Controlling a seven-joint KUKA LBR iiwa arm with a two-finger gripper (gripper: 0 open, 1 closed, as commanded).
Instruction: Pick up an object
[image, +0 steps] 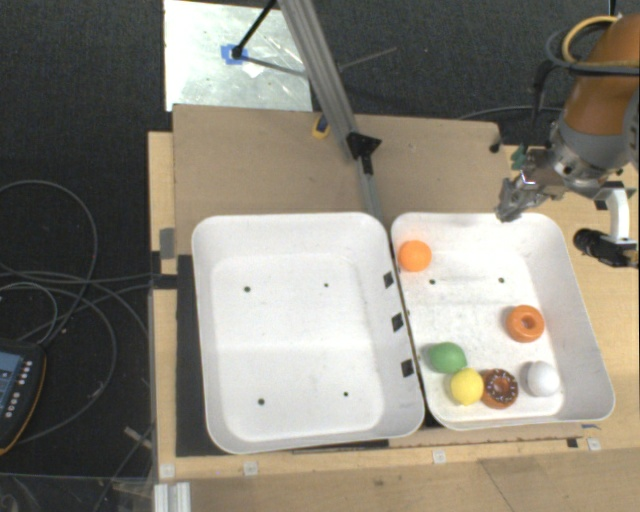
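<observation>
The orange ball lies in the upper-left corner of the right bin, left of and slightly below the claw, which hangs at that bin's upper rim with nothing visible between its tips; whether it is released or clenched I cannot tell. The ball looks light, smooth and apt to roll, so a grip across its widest part seems best. The other toys cluster well below.

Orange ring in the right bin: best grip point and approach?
Take the orange ring from straight above, one pincer finger through its hole and one outside, pinching the band. It lies flat and apart from the other pieces, so any side of the band should be free.
</observation>
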